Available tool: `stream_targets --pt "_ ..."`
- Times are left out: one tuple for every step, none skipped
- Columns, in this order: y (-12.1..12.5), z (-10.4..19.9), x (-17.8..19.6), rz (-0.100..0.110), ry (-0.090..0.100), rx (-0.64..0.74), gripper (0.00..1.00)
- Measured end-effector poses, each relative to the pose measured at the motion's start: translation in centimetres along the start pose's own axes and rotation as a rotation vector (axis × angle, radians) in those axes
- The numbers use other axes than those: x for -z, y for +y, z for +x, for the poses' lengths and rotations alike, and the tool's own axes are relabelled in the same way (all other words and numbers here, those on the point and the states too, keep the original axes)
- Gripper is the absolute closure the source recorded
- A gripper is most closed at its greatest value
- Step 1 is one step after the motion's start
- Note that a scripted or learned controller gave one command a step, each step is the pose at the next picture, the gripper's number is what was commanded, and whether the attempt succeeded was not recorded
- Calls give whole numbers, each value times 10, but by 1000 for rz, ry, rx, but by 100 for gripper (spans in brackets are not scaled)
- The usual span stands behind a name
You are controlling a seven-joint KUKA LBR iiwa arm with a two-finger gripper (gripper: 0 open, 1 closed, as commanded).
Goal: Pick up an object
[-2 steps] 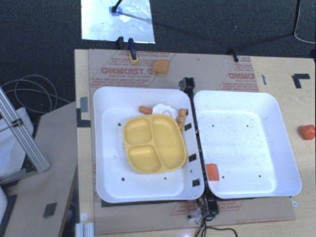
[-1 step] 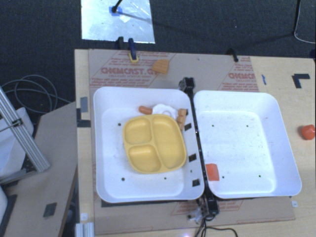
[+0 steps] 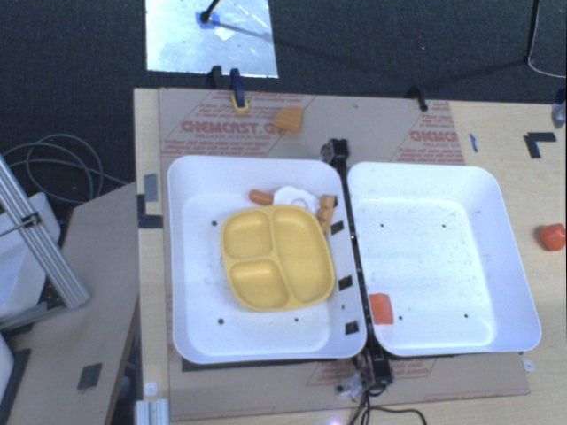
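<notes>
The pale wooden surface (image 3: 496, 131) carries a printed brown sheet (image 3: 425, 135), and on that sit two shallow white bins side by side, the left bin (image 3: 190, 264) and right bin (image 3: 505, 264) touching. A tan block (image 3: 288, 119) lies at 12 o'clock from the left bin; an orange-red object (image 3: 552, 236) sits at 3 o'clock of the right bin.
</notes>
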State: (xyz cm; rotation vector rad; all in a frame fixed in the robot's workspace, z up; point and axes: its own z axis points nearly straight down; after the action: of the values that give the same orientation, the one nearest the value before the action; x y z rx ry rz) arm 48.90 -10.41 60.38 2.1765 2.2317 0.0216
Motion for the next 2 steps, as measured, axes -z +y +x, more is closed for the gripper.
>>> stream_targets --pt "1 0 12 -5 -2 2 100" --pt "1 -1 23 -9 -3 5 100"
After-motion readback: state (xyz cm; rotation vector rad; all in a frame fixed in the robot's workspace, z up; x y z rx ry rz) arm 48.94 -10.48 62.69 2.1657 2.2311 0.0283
